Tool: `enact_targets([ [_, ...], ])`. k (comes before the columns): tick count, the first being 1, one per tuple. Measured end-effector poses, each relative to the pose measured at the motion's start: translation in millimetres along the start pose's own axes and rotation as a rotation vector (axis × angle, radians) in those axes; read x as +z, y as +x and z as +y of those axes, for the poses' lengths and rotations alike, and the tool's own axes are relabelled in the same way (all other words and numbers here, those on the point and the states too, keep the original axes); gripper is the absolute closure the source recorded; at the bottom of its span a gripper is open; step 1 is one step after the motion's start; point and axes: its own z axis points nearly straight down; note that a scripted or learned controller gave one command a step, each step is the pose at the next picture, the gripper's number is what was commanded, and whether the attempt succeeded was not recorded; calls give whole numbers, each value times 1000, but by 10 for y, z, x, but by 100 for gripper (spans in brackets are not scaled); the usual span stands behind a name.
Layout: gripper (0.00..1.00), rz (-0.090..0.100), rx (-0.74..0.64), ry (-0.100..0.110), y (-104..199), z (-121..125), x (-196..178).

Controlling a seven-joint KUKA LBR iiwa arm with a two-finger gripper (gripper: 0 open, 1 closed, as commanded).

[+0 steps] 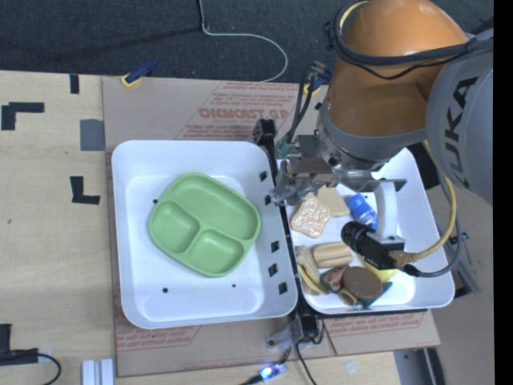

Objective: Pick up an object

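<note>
Overhead, the arm (401, 62) hangs above the right bin (425, 207), hiding its hand (open or shut, I cannot tell). Below lie a cracker (311, 216), roll (332, 254) and banana (308, 274). A green tray (204, 224) fills the left bin (128, 175).

Robot arm at the right of the frame

The big grey arm (473, 127) comes in from the right edge. Its round orange band (393, 62) sits in the upper right and looks very large. Under the band, the grey and metal wrist (337, 163) points down near the middle right of the frame.
</note>
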Motion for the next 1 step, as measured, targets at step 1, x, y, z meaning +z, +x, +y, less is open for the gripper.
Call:
enact_targets([
  [1, 100, -3, 9, 5, 30, -2, -229],
])
